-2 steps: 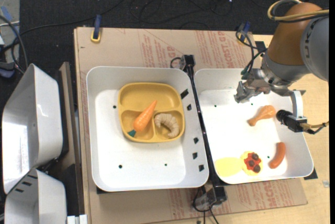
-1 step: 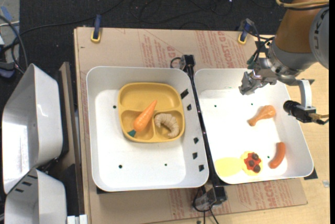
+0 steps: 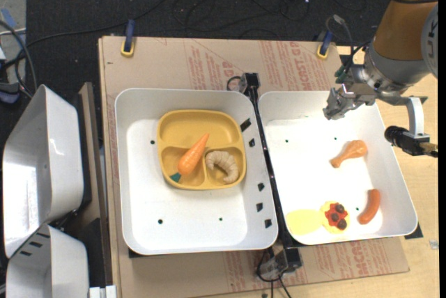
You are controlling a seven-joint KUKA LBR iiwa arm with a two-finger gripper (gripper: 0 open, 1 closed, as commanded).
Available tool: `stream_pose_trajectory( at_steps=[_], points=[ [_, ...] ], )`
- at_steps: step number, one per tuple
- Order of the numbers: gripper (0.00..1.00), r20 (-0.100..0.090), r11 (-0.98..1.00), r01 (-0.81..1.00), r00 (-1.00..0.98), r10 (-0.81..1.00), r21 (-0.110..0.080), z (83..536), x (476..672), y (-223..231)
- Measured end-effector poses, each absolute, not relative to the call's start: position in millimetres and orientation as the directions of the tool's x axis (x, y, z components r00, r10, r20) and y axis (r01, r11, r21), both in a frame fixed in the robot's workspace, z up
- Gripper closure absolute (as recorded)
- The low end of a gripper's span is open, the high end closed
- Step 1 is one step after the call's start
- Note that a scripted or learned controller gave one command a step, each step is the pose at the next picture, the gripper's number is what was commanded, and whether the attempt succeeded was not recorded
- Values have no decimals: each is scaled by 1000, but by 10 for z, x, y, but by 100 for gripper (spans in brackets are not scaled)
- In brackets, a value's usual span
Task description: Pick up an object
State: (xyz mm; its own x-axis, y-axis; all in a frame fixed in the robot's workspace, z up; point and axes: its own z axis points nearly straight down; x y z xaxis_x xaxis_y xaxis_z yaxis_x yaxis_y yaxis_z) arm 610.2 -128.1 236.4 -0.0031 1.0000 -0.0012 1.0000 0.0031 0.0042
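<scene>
My gripper (image 3: 336, 108) hangs over the far edge of the right bin (image 3: 306, 150), with nothing seen between its fingers. In that bin lie a toy chicken drumstick (image 3: 348, 152) near the middle, a red-orange sausage (image 3: 369, 206) at the near right, and a flat yellow piece (image 3: 304, 221) with a red and dark berry cluster (image 3: 336, 215) by the near edge. The drumstick lies a little below and right of the gripper. The left bin (image 3: 139, 213) holds a yellow divided plate (image 3: 202, 124) with a carrot (image 3: 193, 154) and a pale shrimp-like piece (image 3: 223, 165) on it.
A divider with black clips (image 3: 259, 150) runs between the two bins. Clamps (image 3: 127, 46) hold the cardboard-covered bench at the far edge. White tubs (image 3: 42, 164) stand off the bench to the left. Cables lie on the dark floor behind.
</scene>
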Motion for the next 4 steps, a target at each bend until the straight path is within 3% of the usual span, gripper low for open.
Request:
stream_pose_trajectory(
  at_steps=[1,3,4],
  points=[
    [100,1,7,1000,-7,1000,-1,2415,6040,-799],
    [100,2,8,1000,-8,1000,-3,2264,5631,264],
    [100,1,9,1000,-9,1000,-1,2260,5583,829]
  ],
)
